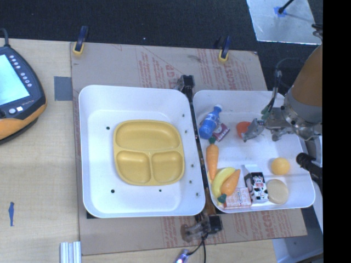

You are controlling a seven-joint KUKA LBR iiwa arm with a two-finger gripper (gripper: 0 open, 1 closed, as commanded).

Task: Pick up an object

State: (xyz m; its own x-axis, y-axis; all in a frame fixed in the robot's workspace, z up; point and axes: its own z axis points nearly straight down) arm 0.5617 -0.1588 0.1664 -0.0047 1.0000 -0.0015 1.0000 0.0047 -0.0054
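Nearby: gripper [253, 131], finger state unclear, beside orange ball [244, 128]; blue bottle [209, 123] left.

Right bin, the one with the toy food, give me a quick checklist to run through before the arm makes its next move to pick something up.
1. Gripper over the right bin: ok, it sits in the upper half.
2. A target close by: ok, the small red-orange object lies right beside the fingertips.
3. Object already between the fingers: not ok, none is visibly held.
4. Finger opening: cannot tell from this slanted view.
5. Neighbours near the target: ok, the blue bottle lies apart to the left, and the yellow ball lies lower.
6. Drop spot: ok, the yellow divided tray sits flat in the left bin.
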